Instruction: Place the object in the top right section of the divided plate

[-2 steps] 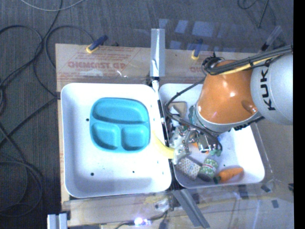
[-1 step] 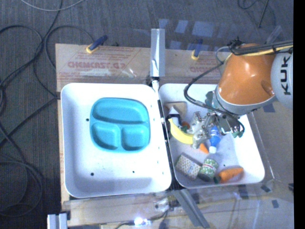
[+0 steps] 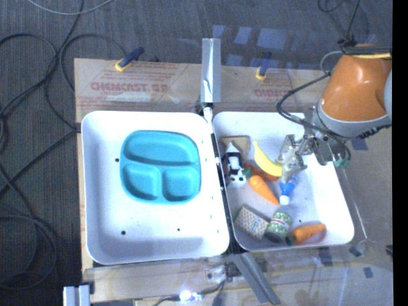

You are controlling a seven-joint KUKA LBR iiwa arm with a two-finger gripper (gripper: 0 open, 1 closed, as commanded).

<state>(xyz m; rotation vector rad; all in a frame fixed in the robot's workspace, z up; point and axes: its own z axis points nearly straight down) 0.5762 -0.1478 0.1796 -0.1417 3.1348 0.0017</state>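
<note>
The metal two-finger gripper (image 3: 292,160) hangs in the right white bin (image 3: 338,190), just right of the yellow plastic banana (image 3: 266,161); its fingers seem slightly apart (the view is blurred), holding nothing. The blue divided plate (image 3: 160,166) lies well left of the banana.

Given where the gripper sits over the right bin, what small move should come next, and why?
Probably a short descent. The gripper hangs over the right white bin, just above the small blue-and-white bottle and beside the yellow banana; nothing is visibly held, and the blue divided plate in the left bin holds no object.
</note>
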